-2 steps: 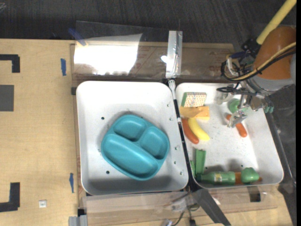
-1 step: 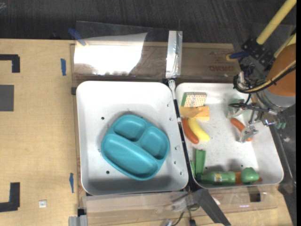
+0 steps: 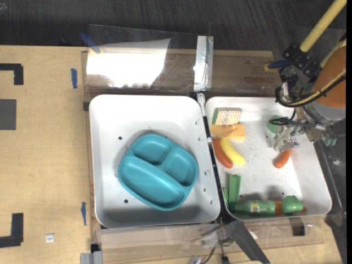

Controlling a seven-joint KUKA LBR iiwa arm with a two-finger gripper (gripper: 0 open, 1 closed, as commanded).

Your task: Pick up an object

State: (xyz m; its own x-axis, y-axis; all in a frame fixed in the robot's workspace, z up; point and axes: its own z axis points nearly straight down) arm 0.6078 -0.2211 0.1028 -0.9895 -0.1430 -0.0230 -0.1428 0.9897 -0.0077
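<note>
The gripper (image 3: 286, 141) is hanging over the right bin (image 3: 258, 186) near its right edge, fingers slightly apart and holding nothing. A small orange carrot (image 3: 281, 158) is lying just under it. A teal tray (image 3: 158, 170) is sitting in the left bin (image 3: 104, 120).

Not much to read here honestly. There's some reddish printed lettering on the brown cardboard strip (image 3: 250, 73) along the top edge of the right bin (image 3: 308, 172), upper right of the frame, but it's too blurry to make out. The green bottle (image 3: 254, 207) at lower right has an orange-ish label, also unreadable.
</note>
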